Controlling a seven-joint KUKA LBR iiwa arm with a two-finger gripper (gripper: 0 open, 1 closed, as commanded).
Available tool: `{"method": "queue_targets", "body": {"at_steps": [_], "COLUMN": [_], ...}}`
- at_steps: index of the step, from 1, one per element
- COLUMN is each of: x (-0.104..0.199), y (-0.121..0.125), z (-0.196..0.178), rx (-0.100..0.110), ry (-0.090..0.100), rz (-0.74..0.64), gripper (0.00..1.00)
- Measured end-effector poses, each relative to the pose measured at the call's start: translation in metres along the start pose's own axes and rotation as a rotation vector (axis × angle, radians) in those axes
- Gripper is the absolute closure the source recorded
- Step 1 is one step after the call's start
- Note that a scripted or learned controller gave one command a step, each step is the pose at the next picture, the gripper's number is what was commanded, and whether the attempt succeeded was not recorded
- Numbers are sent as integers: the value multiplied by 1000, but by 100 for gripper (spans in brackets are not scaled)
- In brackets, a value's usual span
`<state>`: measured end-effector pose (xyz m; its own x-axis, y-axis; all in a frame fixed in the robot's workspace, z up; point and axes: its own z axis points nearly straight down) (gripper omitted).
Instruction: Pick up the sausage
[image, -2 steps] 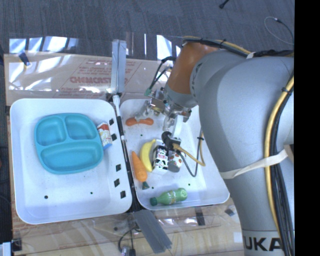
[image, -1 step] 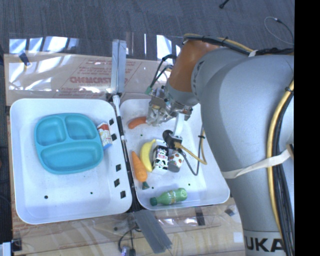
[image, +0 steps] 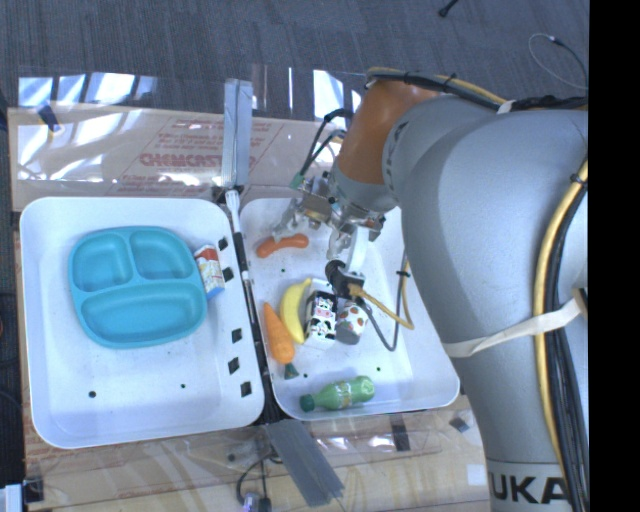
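1. The sausage (image: 283, 243), orange-red and slightly curved, lies on the floor of the right bin (image: 425, 372) toward the 11 o'clock corner, with its long axis running roughly from 9 to 3 o'clock.
2. The gripper (image: 322, 215) sits just to the 2 o'clock side of the sausage, low over the same bin; how the jaws stand cannot be told, since the wrist and cabling crowd them, and nothing is seen between them.
3. The grey arm (image: 480, 220) comes in from 3 o'clock, its orange band (image: 372, 125) just above the wrist.
4. Toward the middle of the right bin lie a yellow banana (image: 293, 310), a black-and-white carton (image: 321, 317) touching it, and a small red-and-white thing (image: 350, 318) (too small to tell what).
5. A carrot (image: 278, 335) lies along the bin's 9 o'clock wall, and a green bottle (image: 340, 394) lies on its side at 6 o'clock.
6. The left bin (image: 60, 400) holds a blue divided plate (image: 137, 285), with a small carton (image: 209, 270) just at its 3 o'clock edge.
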<state>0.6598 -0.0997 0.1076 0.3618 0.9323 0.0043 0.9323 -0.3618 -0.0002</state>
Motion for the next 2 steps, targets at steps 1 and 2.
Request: {"method": "queue_targets", "body": {"at_steps": [1,2], "x": [3,4], "y": [0,0], "z": [9,-2], "rx": [-9,-7], "ry": [0,1], "rz": [-17,-20], "gripper": [0,100]}}
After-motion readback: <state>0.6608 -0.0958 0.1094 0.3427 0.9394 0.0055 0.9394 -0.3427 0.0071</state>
